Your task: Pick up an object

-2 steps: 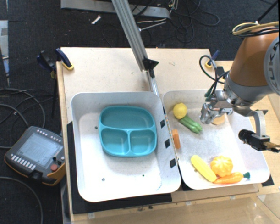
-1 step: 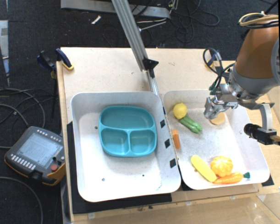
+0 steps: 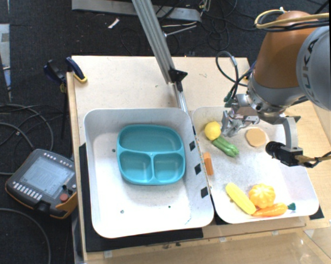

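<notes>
We are reading "KU" on the arm's grey casing. The gripper (image 3: 232, 126) is hanging low in the right bin (image 3: 297, 181), just above the green vegetable (image 3: 225, 146); its grip we cannot tell.

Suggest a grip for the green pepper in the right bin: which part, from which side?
Probably the middle of the green pepper, from straight above. It lies flat and long, running upper-left to lower-right, so set the claw across its narrow width. The lemon sits close to its upper-left end, so stay clear of that end; the middle has free room on both flanks.
</notes>
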